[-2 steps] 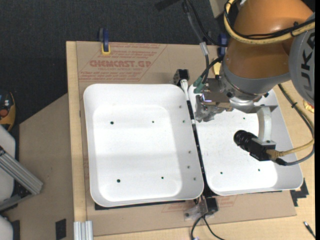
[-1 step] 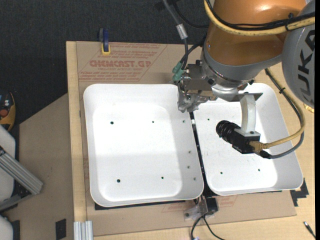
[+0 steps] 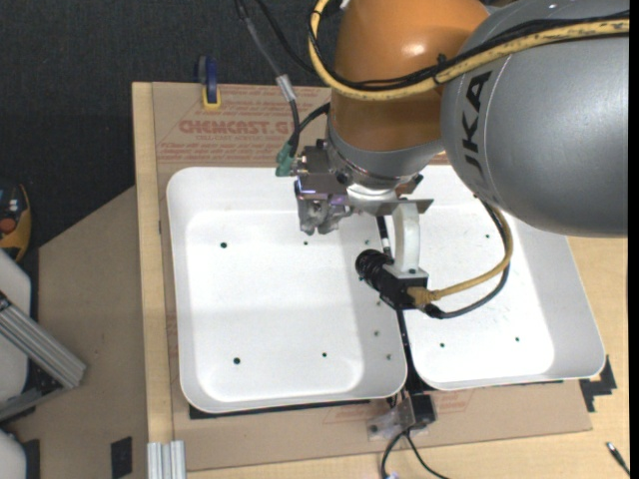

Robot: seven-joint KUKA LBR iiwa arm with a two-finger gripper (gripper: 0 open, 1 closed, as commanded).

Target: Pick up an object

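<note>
Grey arm (image 3: 539,98) with orange band fills the upper right; its gripper (image 3: 321,213) hangs over the left bin (image 3: 260,367), finger state impossible to tell.

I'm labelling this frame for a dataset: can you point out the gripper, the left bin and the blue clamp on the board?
gripper (image 3: 318,224): camera view, between the fingertips.
left bin (image 3: 270,367): camera view, bare floor near its front edge.
blue clamp (image 3: 210,81): camera view, on its blue and yellow body at the board's far edge.
</note>
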